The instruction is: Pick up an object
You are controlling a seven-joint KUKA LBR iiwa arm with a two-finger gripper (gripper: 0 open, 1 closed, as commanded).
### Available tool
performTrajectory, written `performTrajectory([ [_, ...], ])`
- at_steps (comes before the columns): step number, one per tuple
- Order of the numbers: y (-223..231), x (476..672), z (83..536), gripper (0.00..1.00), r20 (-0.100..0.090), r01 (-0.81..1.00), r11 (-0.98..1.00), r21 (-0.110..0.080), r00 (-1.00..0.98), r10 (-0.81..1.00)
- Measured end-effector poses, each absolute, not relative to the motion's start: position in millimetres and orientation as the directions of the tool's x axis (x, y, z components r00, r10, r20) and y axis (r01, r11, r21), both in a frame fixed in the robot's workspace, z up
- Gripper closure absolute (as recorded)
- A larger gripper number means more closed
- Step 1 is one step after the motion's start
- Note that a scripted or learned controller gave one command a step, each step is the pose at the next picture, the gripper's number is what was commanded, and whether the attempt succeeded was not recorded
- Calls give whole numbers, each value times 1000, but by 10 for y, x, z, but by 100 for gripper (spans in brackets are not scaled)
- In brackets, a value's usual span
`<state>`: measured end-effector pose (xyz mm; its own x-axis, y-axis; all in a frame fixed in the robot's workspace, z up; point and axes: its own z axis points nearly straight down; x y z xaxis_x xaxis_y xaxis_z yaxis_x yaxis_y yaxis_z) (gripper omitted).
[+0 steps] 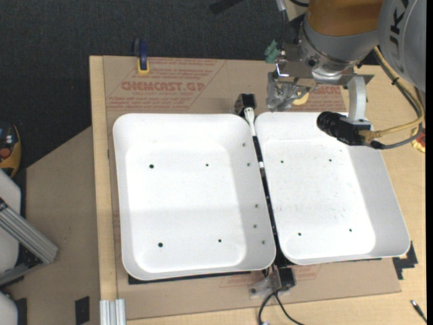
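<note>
My gripper (287, 99) hangs from the grey and orange arm (338, 12) over the back rim of the right bin (379, 181), near that bin's back left corner. A small pale tan patch (301, 97) shows beside the gripper's tip; whether it is a held object or print on the board behind is unclear. The left bin (128, 181) lies to the gripper's left, and its white floor shows only small dark dots.
Both bins rest on a brown board (176, 83). A black cylinder (340, 128) on a bracket juts from the arm over the right bin's back edge. A blue and yellow clamp (141, 54) stands at the board's back left. Black clips (245, 103) sit between the bins.
</note>
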<state>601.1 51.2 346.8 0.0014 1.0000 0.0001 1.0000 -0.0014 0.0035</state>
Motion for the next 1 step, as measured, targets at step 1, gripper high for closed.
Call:
performTrajectory([
  [1,1274,5427,2708,100,1,1000,5,-10,-5,1000],
])
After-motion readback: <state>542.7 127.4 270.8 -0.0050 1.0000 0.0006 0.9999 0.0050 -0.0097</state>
